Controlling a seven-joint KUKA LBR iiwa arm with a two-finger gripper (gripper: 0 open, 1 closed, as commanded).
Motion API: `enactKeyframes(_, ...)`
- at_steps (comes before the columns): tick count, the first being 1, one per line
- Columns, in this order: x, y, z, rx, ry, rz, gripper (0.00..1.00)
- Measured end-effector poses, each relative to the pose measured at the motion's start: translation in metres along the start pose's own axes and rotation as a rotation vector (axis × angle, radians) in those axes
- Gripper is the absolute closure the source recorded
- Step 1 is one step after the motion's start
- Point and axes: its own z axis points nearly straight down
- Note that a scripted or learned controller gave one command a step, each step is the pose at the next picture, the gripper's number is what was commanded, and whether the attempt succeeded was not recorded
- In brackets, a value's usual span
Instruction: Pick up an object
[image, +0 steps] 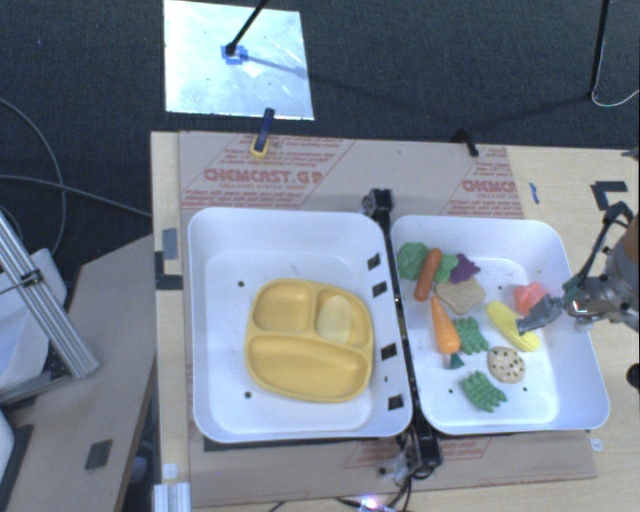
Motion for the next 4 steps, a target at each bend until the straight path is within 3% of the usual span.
enactKeyframes(1, 0.067, 0.103, 0.120, -0.007, 0.001, -0.010, 0.00)
enactKeyframes(2, 0.034, 0.049, 0.116, 0.004, 0.000, 0.006, 0.00)
enactKeyframes(3, 0.036, 0.052, 0.105, -0.002, 0.000, 0.001, 1.00)
enactKeyframes(4, -0.015, -0.017, 0.117, 0.004, 0.000, 0.008, 1.00)
